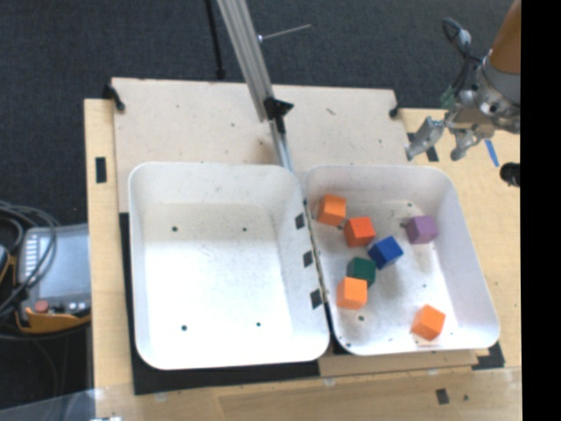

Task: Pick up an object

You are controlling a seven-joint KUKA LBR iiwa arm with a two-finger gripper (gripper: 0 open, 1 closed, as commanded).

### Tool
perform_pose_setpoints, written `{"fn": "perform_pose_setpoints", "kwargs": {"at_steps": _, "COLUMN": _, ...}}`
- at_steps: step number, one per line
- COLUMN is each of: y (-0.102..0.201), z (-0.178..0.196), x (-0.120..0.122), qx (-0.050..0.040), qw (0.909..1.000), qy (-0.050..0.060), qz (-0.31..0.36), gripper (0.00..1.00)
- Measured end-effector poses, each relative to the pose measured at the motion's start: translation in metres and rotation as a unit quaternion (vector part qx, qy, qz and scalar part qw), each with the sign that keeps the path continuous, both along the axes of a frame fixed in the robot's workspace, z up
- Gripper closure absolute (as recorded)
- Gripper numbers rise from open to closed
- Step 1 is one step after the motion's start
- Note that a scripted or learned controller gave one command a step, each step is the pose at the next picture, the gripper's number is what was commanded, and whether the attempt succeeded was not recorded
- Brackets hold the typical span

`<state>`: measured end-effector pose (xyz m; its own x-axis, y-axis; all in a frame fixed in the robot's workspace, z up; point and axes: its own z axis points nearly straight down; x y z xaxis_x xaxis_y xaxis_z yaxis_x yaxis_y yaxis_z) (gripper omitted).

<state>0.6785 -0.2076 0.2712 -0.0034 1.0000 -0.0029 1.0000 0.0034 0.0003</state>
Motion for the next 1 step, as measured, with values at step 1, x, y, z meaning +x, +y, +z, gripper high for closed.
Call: {"fn": "perform_pose_setpoints", "kwargs": {"at_steps": 1, "y": -0.0001, "z": 0.0, "x": -0.0001, "qx": -0.0003, "qw": 1.0, "qy": 0.001, "qz": 0.001, "gripper": 0.0}}
